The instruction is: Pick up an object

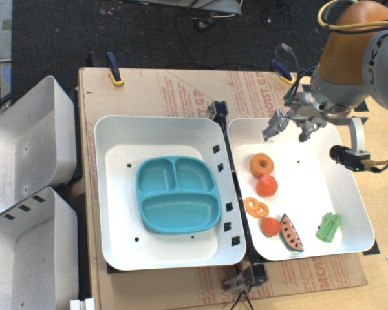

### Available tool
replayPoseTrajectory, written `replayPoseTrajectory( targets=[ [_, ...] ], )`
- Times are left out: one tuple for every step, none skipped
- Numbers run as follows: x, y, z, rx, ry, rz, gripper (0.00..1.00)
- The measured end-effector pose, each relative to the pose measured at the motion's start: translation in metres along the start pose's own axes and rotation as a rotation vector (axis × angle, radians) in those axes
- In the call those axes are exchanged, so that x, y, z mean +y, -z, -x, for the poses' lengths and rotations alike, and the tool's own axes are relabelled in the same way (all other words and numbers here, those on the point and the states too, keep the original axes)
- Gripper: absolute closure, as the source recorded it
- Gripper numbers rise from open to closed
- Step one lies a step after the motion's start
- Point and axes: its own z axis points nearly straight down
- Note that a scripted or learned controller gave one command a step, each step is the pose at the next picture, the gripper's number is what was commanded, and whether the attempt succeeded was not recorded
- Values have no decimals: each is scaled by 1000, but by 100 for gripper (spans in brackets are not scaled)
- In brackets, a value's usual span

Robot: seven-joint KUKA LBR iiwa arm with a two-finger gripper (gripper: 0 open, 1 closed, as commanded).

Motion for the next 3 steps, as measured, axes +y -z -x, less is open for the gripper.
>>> replayPoseTrajectory(
  targets=[
    [2, 7, 0, -1, 2, 12, 0],
    [4, -56, -6, -1, 1, 7, 0],
    [0, -101, -11, -1, 0, 8, 0]
  ],
)
